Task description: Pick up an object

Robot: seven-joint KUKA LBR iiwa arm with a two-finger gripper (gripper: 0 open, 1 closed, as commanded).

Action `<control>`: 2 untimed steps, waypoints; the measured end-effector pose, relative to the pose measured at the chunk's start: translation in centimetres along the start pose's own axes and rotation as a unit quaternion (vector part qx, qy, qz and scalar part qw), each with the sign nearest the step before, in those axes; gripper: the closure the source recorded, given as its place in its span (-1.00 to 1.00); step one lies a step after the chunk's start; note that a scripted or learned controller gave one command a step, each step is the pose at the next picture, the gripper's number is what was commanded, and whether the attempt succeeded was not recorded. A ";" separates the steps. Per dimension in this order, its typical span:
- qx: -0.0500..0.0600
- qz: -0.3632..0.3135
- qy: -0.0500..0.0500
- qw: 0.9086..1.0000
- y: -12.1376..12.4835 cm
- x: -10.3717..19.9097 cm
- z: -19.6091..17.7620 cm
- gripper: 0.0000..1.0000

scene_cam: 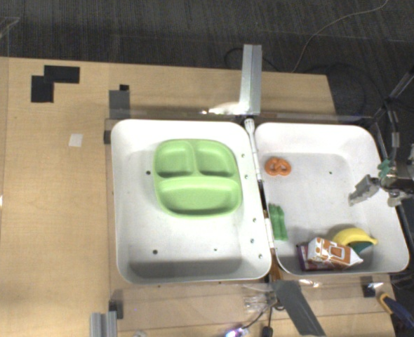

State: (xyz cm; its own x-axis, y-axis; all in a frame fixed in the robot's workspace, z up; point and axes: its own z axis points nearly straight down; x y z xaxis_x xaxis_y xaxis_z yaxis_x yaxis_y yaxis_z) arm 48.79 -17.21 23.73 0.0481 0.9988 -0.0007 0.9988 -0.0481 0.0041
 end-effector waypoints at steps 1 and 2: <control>0.001 0.051 0.000 0.999 0.1 -2.9 7.7 -1.00; -0.001 0.040 0.000 0.999 4.9 -1.9 -1.1 -1.00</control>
State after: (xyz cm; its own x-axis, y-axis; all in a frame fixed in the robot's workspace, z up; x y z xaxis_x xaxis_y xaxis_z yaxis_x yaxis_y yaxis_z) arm 53.59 -19.30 24.88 0.1277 0.9918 -0.0010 0.9918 -0.1277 0.0059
